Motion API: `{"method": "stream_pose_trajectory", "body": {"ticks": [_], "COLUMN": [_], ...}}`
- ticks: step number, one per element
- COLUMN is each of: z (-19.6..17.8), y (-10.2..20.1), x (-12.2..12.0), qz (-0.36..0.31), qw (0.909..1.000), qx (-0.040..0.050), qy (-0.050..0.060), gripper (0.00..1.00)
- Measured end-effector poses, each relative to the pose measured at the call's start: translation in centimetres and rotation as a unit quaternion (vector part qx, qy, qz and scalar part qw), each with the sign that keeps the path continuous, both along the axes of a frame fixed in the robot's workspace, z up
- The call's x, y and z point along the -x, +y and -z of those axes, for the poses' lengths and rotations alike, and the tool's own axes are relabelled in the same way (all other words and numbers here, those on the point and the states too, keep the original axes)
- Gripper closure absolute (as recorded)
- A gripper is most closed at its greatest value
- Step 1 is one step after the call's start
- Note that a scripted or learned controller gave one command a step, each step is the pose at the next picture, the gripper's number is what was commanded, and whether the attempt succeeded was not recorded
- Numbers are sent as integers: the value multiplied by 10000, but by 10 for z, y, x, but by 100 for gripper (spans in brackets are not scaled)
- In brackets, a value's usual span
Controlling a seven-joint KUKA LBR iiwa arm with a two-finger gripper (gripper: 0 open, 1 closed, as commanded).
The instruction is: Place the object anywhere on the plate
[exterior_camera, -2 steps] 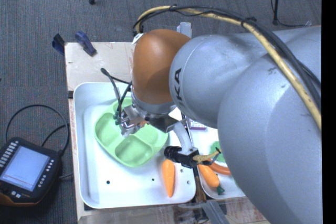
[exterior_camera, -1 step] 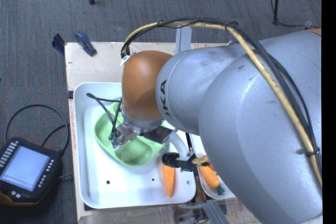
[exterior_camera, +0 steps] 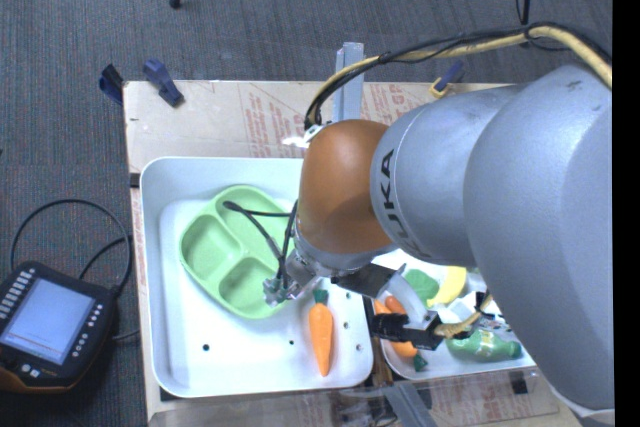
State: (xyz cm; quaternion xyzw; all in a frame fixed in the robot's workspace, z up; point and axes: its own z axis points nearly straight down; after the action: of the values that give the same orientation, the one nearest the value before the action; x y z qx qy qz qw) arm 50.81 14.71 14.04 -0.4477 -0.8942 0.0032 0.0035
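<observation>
We see first the grey arm (exterior_camera: 500, 205), which fills the right half of the view and reaches to the left, with its orange band (exterior_camera: 340, 185) bent down over the bench. Under it is the left white bin (exterior_camera: 160, 315), whose floor is bare along the left side and along the front edge, so there is open room there; its right rim touches the right bin (exterior_camera: 520, 377), which is mostly covered by the arm and crowded with toy food. In the left bin lies the green plate (exterior_camera: 225, 255), a tray with compartments, set at a slant toward the back right part, apart from the left wall. The carrot (exterior_camera: 320, 337) lies on the bin floor just beside the front right corner of the plate, near the right rim, with its green top pointing to the back. The gripper (exterior_camera: 282, 289) hangs over the plate's near right edge, just beside the carrot top; we cannot tell how wide it stands or whether it grips anything.
</observation>
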Motion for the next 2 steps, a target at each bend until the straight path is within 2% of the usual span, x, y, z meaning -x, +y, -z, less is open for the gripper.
{"method": "stream_pose_trajectory", "body": {"ticks": [1,2], "z": [-11,-44], "y": [82,75], "x": [-40,-88], "qz": [210,-352], "qw": [9998,9994], "qx": [6,-1], "qy": [-9,-17], "gripper": [100,100]}}
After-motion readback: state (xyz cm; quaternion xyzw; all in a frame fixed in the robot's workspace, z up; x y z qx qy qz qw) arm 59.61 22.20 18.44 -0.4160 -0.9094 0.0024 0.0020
